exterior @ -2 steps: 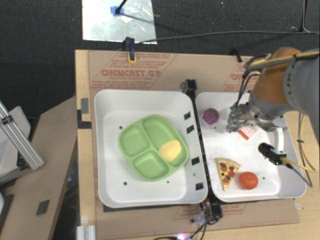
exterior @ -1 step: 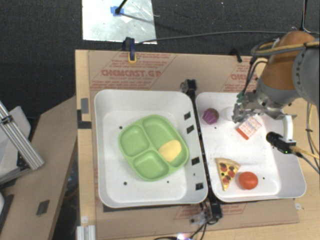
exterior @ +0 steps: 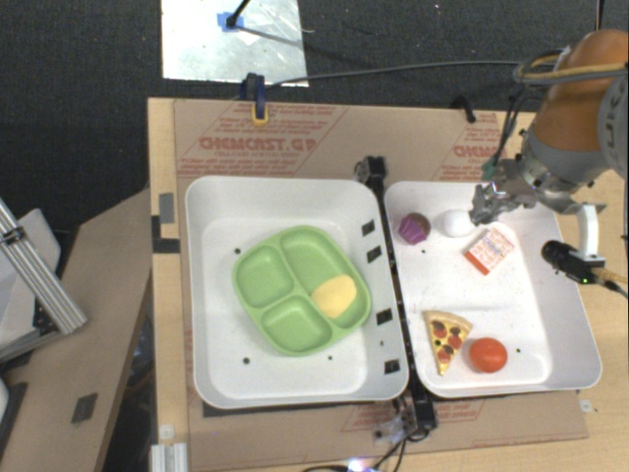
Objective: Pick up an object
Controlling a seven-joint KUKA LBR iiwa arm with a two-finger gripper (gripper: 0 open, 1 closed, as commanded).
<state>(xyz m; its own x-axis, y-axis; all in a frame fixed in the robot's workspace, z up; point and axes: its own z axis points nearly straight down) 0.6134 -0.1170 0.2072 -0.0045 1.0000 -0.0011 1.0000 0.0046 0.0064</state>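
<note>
Beside the tool (exterior: 488, 207), white egg (exterior: 455, 223)

Claw (exterior: 488, 205) fingers too small to read; arm (exterior: 580, 96) cut off at right edge.

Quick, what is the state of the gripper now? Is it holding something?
Gripper: over the right bin's far side, between the white object and the orange packet; grasp state cannot be told.

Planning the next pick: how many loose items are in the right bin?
5. Purple piece and white egg near the back, orange-white packet under the gripper, pizza slice and tomato in front. The arm may hide more.
</note>
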